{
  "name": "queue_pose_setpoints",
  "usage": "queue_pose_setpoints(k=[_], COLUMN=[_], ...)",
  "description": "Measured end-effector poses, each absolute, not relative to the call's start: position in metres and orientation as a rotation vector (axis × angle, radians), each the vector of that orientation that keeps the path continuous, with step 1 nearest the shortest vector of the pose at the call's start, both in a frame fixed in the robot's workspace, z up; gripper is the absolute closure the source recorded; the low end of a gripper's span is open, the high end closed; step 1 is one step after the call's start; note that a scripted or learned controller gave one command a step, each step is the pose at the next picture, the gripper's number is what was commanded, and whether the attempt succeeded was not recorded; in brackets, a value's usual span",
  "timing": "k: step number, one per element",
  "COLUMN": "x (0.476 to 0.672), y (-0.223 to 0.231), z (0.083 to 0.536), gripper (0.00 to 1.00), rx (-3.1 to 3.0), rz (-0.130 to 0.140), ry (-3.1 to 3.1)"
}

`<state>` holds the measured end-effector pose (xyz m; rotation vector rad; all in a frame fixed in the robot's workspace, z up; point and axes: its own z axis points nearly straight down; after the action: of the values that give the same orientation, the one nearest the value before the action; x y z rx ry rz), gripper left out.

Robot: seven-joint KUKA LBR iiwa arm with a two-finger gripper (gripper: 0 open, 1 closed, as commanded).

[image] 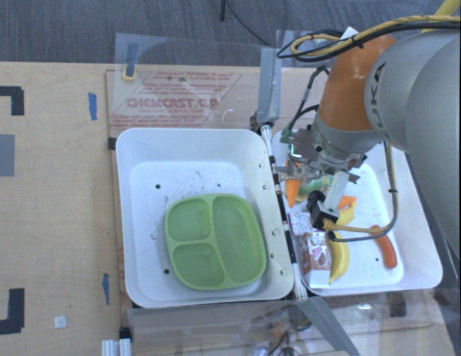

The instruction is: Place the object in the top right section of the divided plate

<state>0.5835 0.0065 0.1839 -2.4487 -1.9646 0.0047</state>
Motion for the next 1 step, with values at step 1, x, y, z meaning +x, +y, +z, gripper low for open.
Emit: queue_pose_setpoints(k=[1], x=[0.5656], y=[0.0485], z=[0.1942], gripper=[1.0], rx=[-2.333], rz=[0.004], ry=[-2.099])
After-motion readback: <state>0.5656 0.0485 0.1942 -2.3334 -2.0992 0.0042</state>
